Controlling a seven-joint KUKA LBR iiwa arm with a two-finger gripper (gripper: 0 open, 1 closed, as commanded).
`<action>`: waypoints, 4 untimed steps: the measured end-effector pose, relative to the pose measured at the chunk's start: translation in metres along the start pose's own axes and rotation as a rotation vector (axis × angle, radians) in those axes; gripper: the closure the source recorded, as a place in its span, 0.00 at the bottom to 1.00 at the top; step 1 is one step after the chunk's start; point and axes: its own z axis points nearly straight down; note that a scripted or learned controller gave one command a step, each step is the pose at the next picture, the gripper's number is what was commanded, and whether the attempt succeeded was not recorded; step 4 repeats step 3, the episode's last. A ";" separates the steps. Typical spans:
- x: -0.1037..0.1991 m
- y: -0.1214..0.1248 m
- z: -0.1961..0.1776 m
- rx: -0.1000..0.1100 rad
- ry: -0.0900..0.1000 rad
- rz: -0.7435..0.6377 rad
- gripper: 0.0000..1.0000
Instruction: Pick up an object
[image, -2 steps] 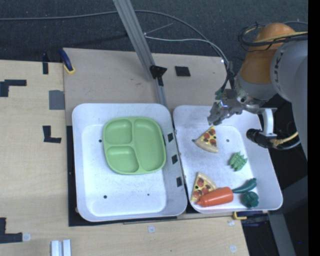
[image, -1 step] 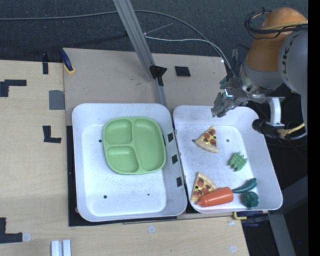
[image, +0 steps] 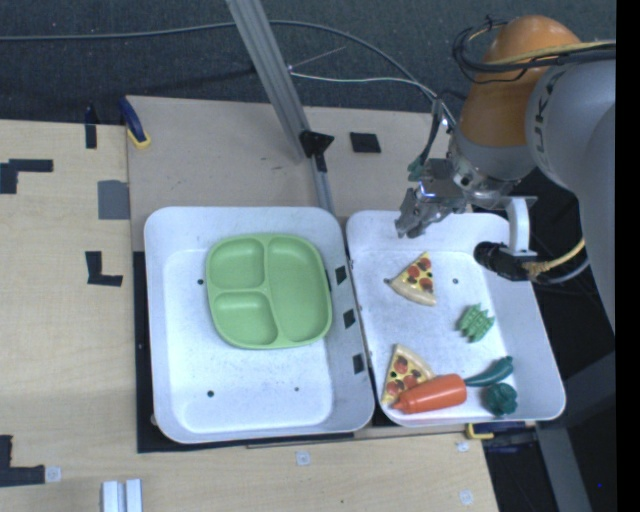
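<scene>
Gripper (image: 410, 226): over the far left corner of the right bin (image: 520, 300); whether its fingers are spread or closed cannot be told; nothing seen between them.
Pizza slice (image: 415, 280): just near of the gripper, apart from it.
Second slice (image: 402, 368): near left of that bin, touching the carrot (image: 432, 393).
Green toys (image: 476, 322): right side.
Left bin (image: 160, 300): holds a green plate (image: 268, 290).

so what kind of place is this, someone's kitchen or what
Not a kitchen; most likely a robotics lab bench set up for grasping trials. A robot arm with its gripper reaches over two white bins, which hold toy food such as a pizza slice and a green divided plate, and loose cables trail behind.
</scene>
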 end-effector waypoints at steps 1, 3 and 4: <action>0.060 -0.006 -0.004 0.000 0.001 -0.002 1.00; 0.160 -0.011 0.012 0.000 -0.001 -0.001 1.00; 0.160 -0.011 0.012 0.000 -0.001 -0.001 1.00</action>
